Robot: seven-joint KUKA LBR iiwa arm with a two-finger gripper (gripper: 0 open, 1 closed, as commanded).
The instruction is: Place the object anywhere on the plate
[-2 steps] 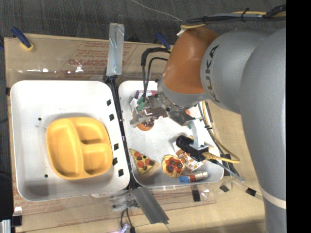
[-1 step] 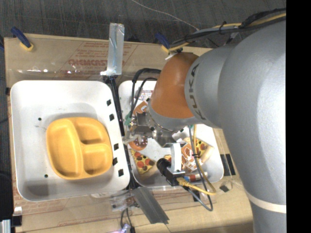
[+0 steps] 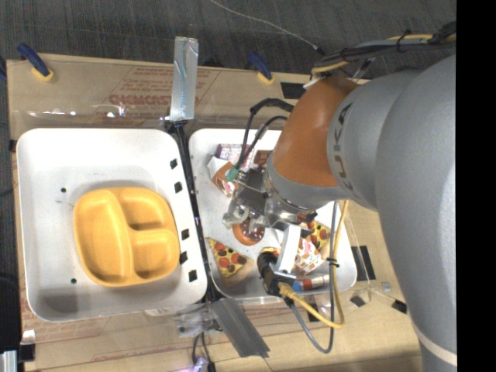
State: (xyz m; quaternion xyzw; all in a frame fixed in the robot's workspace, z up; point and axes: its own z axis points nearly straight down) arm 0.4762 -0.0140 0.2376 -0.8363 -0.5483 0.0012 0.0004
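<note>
Two shallow white plastic bins point(image 3: 46, 285): the left holds one yellow three-compartment plastic plate point(image 3: 124, 235). The right holds one pizza-slice toy point(image 3: 225, 259) and several packets. Gripper point(image 3: 246, 222) jaw state cannot be told.

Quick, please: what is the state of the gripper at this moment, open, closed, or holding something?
Gripper: cannot be told; it is low in the right white bin over the toy food items, and the arm hides it.

A yellow plate point(image 3: 125, 234) with three compartments lies flat in the left bin point(image 3: 46, 153), nearer its front wall, slightly turned against the bin's sides.
</note>
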